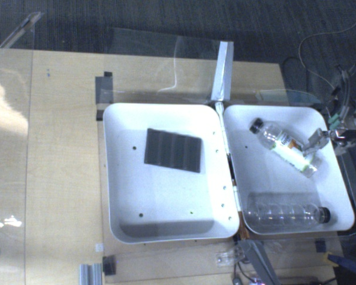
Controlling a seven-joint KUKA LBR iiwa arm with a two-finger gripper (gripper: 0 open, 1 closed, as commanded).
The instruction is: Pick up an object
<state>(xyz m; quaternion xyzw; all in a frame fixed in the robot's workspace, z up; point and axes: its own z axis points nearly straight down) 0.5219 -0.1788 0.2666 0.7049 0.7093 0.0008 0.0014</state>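
Note:
A small clear bottle [282, 145] with a black cap and a pale label lies slanted in the right bin [338, 177], cap toward the upper left. A larger clear bottle [285, 212] with a dark cap lies along that bin's front wall. A dark ridged rectangular pad [172, 150] lies flat in the left bin [115, 177]. My gripper [316, 142] comes in over the right bin's right side, low, right by the small bottle's bottom end. Whether it touches the bottle is unclear.
The two white bins sit side by side on a wooden bench, divided by a raised rim [228, 165]. A metal post [223, 70] stands behind the bins. Cables and arm parts [347, 117] crowd the right edge.

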